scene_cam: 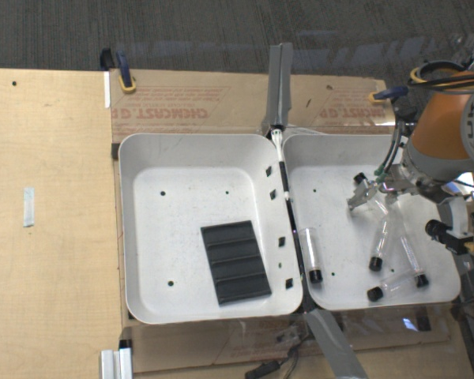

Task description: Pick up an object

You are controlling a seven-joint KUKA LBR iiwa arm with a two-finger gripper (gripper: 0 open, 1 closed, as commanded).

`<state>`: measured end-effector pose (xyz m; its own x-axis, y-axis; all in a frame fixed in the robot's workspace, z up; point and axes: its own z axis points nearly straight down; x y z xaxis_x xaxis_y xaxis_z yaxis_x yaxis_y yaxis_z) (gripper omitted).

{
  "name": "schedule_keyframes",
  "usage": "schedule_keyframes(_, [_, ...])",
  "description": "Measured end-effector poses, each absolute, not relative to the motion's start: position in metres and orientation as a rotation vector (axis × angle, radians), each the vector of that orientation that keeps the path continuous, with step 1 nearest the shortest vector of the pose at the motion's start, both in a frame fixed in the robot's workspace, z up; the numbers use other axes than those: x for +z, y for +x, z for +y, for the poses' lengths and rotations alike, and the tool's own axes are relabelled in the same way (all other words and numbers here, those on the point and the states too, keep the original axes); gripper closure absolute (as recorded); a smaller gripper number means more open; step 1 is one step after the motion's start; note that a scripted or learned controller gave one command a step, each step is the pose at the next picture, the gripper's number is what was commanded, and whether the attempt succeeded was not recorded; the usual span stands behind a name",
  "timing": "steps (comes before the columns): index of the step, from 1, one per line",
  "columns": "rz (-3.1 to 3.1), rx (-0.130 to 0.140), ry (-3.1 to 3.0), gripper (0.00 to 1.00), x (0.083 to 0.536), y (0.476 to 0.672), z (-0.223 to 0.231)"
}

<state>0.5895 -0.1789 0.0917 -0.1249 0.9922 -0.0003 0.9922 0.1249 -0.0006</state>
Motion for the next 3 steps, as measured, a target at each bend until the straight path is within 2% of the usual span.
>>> schedule_keyframes(1, [-2.353, 0.001, -2.083, 1.0, 0.101, 0.589, -0.18])
schedule_keyframes(2, [-2.353, 0.001, -2.083, 1.0, 0.135, 0.628, -0.155])
schedule_keyframes(3, [-2.316, 0.002, -2.125, 1.0, 0.196, 0.659, -0.114])
